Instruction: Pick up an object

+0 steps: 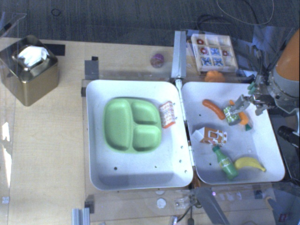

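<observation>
My gripper (pixel 249 108) hangs over the upper right part of the right bin (pixel 267 146), and its two fingers stand apart, open. The left finger (pixel 240 103) ends right at a small green and silver packet (pixel 230 115); nothing sits between the fingers. A small carrot (pixel 244 120) lies just below the gripper. Further left is an orange sausage-shaped toy (pixel 213 108). Lower in the same bin are a brown and white carton (pixel 213 136), a green bottle (pixel 226 162) and a banana (pixel 249 163).
The left bin (pixel 98 168) holds a green divided plate (pixel 132 124) and a red and white snack packet (pixel 167 115) against its right wall. Behind the right bin lie a tic-tac-toe board (pixel 212 53) and an orange thing (pixel 214 76). A brass box (pixel 29 74) stands far left.
</observation>
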`<action>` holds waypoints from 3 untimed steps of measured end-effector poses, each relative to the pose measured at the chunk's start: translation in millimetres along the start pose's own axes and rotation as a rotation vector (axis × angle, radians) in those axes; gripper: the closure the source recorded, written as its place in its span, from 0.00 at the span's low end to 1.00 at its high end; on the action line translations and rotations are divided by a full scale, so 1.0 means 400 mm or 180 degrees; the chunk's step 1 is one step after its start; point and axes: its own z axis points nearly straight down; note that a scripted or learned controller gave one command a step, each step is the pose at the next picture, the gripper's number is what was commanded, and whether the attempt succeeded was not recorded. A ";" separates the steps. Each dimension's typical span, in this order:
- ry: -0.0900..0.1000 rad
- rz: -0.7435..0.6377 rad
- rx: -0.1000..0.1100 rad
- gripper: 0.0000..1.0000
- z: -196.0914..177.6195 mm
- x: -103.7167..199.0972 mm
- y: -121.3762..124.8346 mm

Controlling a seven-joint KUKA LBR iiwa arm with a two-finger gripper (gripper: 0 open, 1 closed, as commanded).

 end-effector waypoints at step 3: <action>-0.0063 -0.0085 -0.0234 1.00 0.290 0.071 -0.007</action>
